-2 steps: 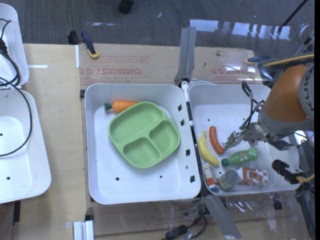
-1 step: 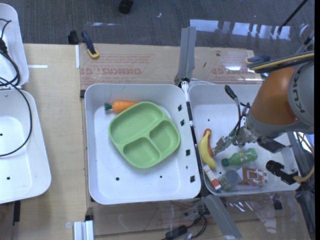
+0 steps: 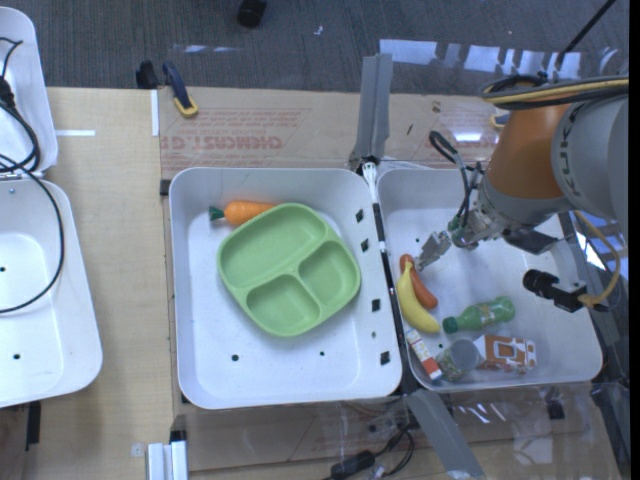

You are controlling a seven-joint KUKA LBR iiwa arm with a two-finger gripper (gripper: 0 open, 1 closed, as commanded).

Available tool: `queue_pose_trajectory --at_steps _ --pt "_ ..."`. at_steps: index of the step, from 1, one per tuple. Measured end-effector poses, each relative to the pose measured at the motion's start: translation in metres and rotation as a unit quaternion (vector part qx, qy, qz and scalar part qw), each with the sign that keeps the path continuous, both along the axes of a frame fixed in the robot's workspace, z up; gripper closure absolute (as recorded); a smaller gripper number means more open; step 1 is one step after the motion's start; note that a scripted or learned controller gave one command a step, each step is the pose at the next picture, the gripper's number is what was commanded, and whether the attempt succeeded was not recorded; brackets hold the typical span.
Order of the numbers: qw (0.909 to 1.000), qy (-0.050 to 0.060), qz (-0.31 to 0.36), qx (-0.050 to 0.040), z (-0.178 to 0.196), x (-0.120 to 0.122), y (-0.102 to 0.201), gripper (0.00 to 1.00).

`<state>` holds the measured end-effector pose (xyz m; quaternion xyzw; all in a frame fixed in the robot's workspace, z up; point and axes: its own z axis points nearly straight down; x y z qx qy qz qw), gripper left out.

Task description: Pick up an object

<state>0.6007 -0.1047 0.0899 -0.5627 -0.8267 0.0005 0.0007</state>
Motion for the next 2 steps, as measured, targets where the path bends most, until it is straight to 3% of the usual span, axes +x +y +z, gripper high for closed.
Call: queue_pose_trajectory --at_steps 1,2 --pt "0.9997 0.001 -0.026 0.0 0.031 -0.072 -0.043 0.0" --pt "0.9999 -0.004 -0.01 -0.0007 0.002 -0.121 -0.08 0.0"
